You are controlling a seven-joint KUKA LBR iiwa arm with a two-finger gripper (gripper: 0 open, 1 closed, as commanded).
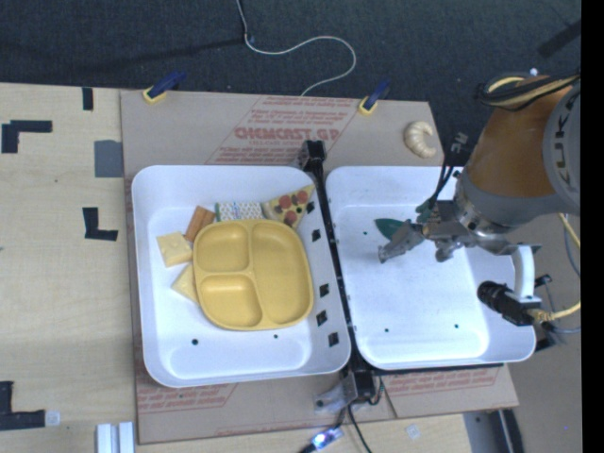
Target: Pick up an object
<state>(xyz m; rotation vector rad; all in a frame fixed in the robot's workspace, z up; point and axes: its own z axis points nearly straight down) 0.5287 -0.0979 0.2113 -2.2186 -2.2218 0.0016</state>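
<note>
My gripper (416,250) hangs over the middle of the right bin (415,333), its two fingers spread apart and open, with nothing seen between them. A small dark green object (387,225) lies on the bin floor just up and left of the fingers, partly hidden by the wrist. In the left bin (156,338) a yellow divided plate (253,274) rests on tan cracker-like pieces (175,249), with a brown piece (198,222) and a pizza-slice toy (293,204) along its far side.
A beige curled object (423,138) lies on the cardboard behind the right bin. Blue-and-yellow clamps (375,93) hold the cardboard's far edge. A black divider (326,253) runs between the bins. The arm's orange band (514,154) looms over the right bin's right side.
</note>
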